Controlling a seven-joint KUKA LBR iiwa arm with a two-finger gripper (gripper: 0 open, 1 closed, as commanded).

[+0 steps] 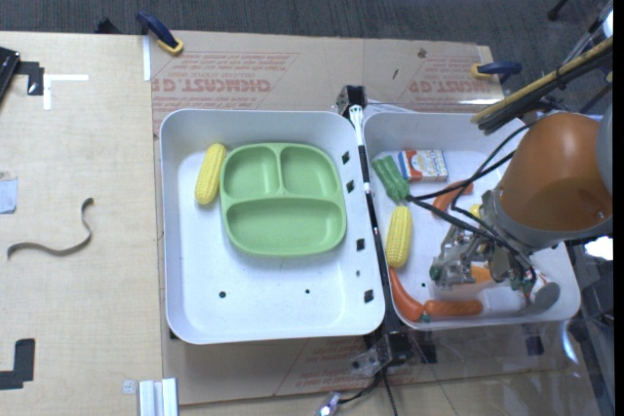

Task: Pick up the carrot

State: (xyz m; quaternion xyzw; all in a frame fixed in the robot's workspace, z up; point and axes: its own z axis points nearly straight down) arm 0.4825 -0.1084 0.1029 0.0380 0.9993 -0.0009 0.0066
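Jaws: open or closed, cannot tell; low in right bin, above carrot. Approach step; next: descend, close on it.

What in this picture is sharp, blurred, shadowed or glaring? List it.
Camera view: lighting is even and soft, with no harsh glare on the shallow white right bin; the divided green plastic plate and yellow corn cob are sharp; the claw is a cluttered, slightly blurred tangle; the orange carrot lies partly in its shade.
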